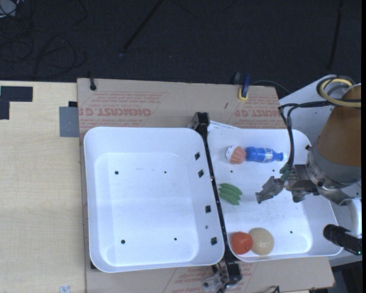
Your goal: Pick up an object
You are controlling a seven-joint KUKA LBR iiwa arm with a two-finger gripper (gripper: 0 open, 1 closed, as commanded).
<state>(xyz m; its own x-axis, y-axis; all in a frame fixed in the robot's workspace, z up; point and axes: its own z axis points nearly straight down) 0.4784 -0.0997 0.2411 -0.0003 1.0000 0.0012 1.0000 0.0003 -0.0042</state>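
Bins — two white bins (104,145), side by side. Loose items — one blue bottle (263,155), one green piece (230,193), one red ball (241,243), one beige ball (262,241), one pink-and-white item (235,155).

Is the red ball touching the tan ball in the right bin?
Touching. The camera view shows the red ball pressed against the tan ball, with no white bin floor between them.

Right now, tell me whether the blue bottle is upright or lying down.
Lying down. The blue bottle rests on its side on the floor of the right bin, its length running left to right, beside a small orange-and-white object.
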